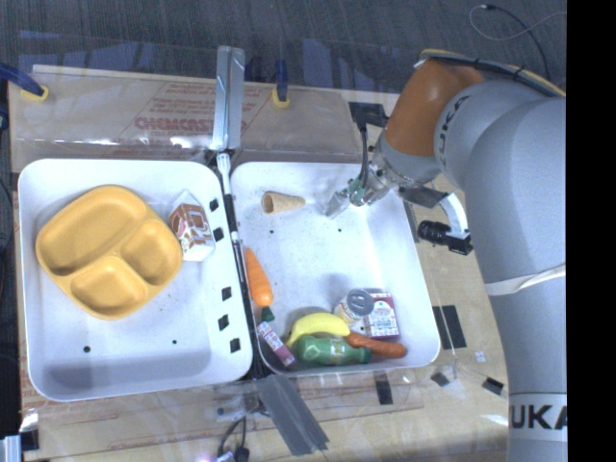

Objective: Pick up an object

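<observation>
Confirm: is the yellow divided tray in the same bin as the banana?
No. The yellow divided tray lies in the left bin, while the banana lies in the right bin among the other small items.

**binwatcher:** So what's on the bench besides the pickable stuff?

**slantcam:** Two shallow white plastic bins side by side, the left bin (125,359) and the right bin (322,258), touching along their shared wall. Small black tape squares (229,301) run down that wall. A grey metal bar (229,94) stands at the far end of the seam, and another grey metal strip (292,414) is at the near end.

**binwatcher:** And underneath?

**slantcam:** A tan worktop (460,277) under a clear sheet with red lettering (183,114), plus blue clamps (280,92) on the far edge. Dark carpet (144,8) lies beyond, with a thin cable (520,27).
</observation>
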